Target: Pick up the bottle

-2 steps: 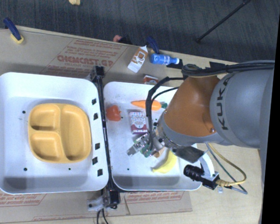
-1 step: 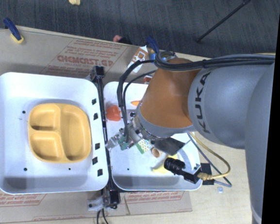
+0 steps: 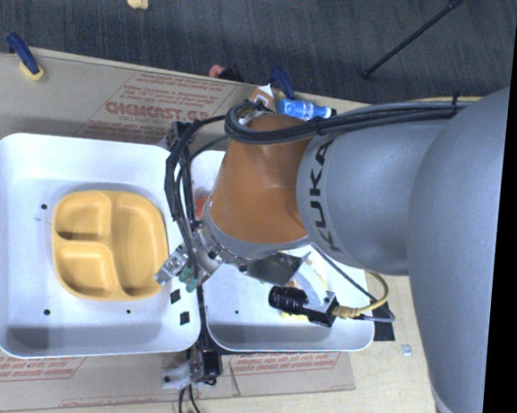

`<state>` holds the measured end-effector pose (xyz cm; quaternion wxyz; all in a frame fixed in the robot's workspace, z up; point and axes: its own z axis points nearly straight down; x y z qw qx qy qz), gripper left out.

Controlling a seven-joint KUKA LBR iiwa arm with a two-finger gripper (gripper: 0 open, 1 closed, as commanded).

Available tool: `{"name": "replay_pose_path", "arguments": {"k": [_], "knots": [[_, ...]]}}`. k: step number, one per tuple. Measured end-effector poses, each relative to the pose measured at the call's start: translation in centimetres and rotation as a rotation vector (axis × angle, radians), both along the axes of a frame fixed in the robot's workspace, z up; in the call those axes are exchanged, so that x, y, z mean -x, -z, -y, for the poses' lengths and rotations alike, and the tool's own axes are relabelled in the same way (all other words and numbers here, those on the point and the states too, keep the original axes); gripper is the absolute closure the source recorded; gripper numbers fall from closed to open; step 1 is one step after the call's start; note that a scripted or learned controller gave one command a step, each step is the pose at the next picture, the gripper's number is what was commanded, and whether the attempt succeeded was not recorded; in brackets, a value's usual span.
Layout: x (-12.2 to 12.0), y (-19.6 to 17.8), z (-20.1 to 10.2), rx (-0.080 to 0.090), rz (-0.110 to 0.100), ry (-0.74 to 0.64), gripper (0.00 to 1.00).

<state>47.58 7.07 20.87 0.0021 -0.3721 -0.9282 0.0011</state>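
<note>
the worktop [image 3: 63, 76] was a brown printed board clamped at its far edge, with dark carpet beyond it. the arm [image 3: 368, 184] was by far the biggest thing on show, a grey bulk with an orange band [image 3: 256, 187] reaching in and hanging low over the right bin [image 3: 265, 337], so that it covered most of that bin's floor. taking the right bin as the landmark: the left bin [image 3: 14, 225] sat touching its left wall, and inside that left bin lay a yellow divided tray [image 3: 111, 244], flat and well clear of the arm. the hand [image 3: 181, 273] hung at the right bin's left rim, about over the seam between the two bins, presumably lowered there to reach something against the wall. whether its fingers were spread or closed could not be told, nor whether anything sat between them. a black cylindrical piece with a yellow lead [image 3: 299, 304] showed under the arm, over the right bin's near part; it looked like rig fitting rather than the target. the bottle could not be picked out; my guess was that it lay in the right bin, hidden beneath the arm.
</note>
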Motion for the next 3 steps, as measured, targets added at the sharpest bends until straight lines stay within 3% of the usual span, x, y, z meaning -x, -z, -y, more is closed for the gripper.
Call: {"name": "replay_pose_path", "arguments": {"k": [1, 2, 3], "knots": [[-0.1, -7.6, -1.8, 0.0, 0.005, -0.251, 1.0], [-1.3, -0.5, -6.0, -0.002, 0.002, -0.74, 1.0], [0.0, 1.7, 0.5, -0.002, 0.002, -0.736, 1.0]]}}
